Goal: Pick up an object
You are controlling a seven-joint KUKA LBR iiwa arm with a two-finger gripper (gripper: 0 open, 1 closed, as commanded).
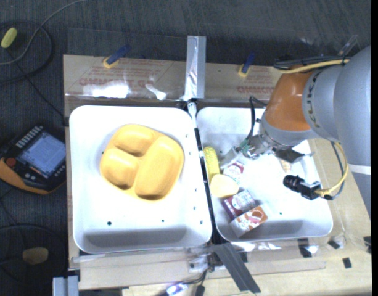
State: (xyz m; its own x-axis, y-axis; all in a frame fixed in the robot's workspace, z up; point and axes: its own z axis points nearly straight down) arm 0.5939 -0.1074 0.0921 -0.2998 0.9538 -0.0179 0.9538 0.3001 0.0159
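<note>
So nothing's been picked up yet as far as I can tell. The grey arm with the orange band (290, 106) is reaching into the right-hand shallow white bin (299, 221), and the gripper (249, 147) sits low near that bin's back edge, toward its left wall. Can't tell how the jaws stand from this angle, and nothing visibly sits between them, so I wouldn't call it a grasp.

The candidates are all bunched along the right bin's left wall: a yellow corn cob toy (209, 159), a pale yellow wedge (222, 186) just in front of it, and a couple of red-and-white packets (245, 211) toward the front edge. The small packet (233, 171) nearest the gripper looks like the likeliest target, my guess anyway.

The big yellow lumpy bread-roll-shaped thing (142, 160) fills the middle of the left bin (90, 227), untouched. So the closing, lifting and clearing all seem left to do.
</note>
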